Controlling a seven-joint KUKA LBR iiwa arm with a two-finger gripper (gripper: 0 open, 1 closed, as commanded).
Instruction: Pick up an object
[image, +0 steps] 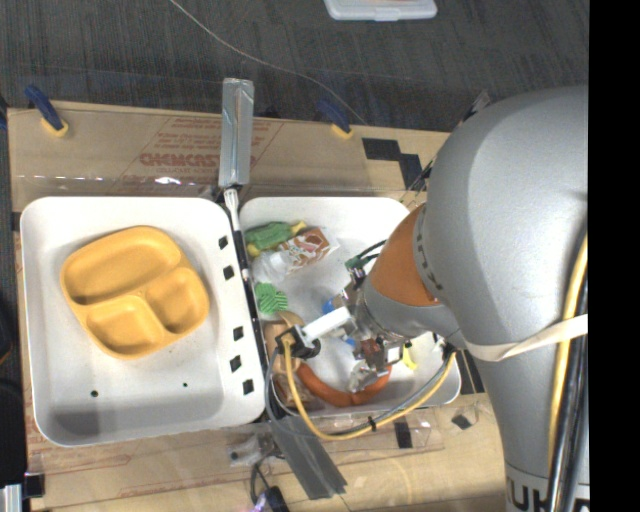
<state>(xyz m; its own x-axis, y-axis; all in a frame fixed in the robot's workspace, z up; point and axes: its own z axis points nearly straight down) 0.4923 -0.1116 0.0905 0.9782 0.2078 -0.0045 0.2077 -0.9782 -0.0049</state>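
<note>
Two shallow white bins are seen side by side on the bench. The left bin (50, 400) carries a yellow divided tray (135, 290), which lies toward the bin's far left part with its long axis running slantwise from the far left corner toward the near right.

The right bin (390, 210) is crowded with small objects. A green leafy toy (265, 236) and a clear packet with a red-brown label (303, 248) are placed near the far edge, just beside each other. A small green ridged piece (270, 298) is found close to the bin's left wall. An orange sausage-shaped object (330, 392) lies along the near edge, its long axis roughly parallel to that edge and curving upward at its right end. A yellow cable (345, 428) is looped over the near rim.

The grey arm (505, 230), with its orange band (405, 265), is extended over the right bin from the right side. The gripper (372, 368) is lowered into the near half of that bin, just above the right end of the orange sausage-shaped object. Whether the pincer is open or closed cannot be told, as its tip is mixed with clutter and cabling. No object can be confirmed as held.
</note>
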